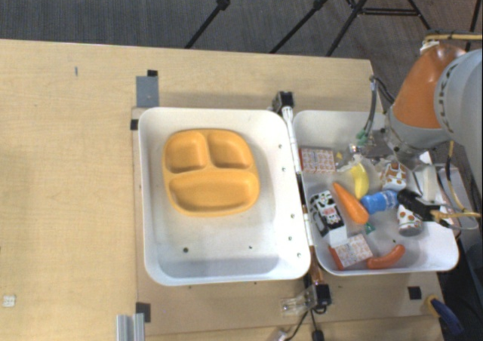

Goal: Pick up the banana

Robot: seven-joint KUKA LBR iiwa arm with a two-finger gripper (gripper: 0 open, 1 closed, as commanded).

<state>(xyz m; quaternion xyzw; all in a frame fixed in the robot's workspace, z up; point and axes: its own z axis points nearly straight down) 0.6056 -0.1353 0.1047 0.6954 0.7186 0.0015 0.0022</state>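
The small yellow banana (359,179) lies in the right bin (445,256), near its middle, between an orange carrot (351,204) and a patterned cup (392,175). My gripper (368,149) hangs just above and behind the banana, at the end of the grey arm with the orange band (419,94). The gripper's lower part blends into the clutter beneath it. Nothing visibly hangs from it.
The right bin also holds a blue object (377,201), a red sausage (386,257), a cow-patterned box (326,210), a red-patterned card (317,160), a small box (349,250) and a second cup (409,219). An orange divided plate (211,171) lies in the left bin (226,268).
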